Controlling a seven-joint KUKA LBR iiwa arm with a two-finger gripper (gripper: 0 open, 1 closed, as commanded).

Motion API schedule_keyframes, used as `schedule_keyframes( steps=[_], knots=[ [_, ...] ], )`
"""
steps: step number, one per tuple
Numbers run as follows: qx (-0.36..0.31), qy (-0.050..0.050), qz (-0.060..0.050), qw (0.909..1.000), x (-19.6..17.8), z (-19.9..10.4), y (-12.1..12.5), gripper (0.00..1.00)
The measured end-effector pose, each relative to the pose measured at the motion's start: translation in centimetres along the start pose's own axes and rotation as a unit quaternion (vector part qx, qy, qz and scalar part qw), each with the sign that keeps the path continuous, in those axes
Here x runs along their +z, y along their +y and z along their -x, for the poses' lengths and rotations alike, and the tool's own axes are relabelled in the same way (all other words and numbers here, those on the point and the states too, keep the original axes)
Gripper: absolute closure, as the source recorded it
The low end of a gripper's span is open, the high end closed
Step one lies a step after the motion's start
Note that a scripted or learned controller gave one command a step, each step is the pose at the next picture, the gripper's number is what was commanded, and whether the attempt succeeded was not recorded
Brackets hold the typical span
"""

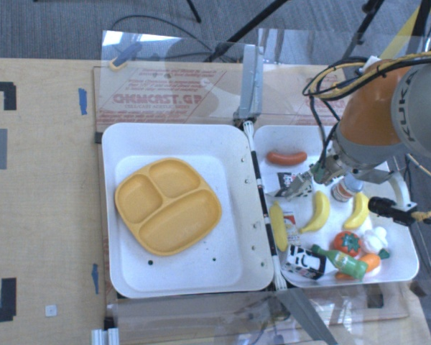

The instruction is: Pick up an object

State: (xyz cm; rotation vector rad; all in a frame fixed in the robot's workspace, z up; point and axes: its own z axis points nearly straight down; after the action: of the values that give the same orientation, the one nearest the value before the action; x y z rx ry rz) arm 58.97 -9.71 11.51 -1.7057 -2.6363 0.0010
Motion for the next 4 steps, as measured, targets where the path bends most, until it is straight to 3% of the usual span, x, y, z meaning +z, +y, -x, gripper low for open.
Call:
schedule_keyframes(
  steps=[1, 2, 3, 4],
  knots=[
    [-0.036, -0.002, 0.006, 0.9993, 2.2, 2.3, 1.6, 0.0],
    [-0.087, 0.0, 0.001, 0.9962, 2.9, 2.8, 0.0, 0.0],
    [-0.118, -0.001, 0.002, 0.993, 2.8, 1.8, -5.1, 0.0],
    [-0.117, -0.003, 0.005, 0.9931, 1.7, 1.9, -4.9, 1.0]
  ],
)
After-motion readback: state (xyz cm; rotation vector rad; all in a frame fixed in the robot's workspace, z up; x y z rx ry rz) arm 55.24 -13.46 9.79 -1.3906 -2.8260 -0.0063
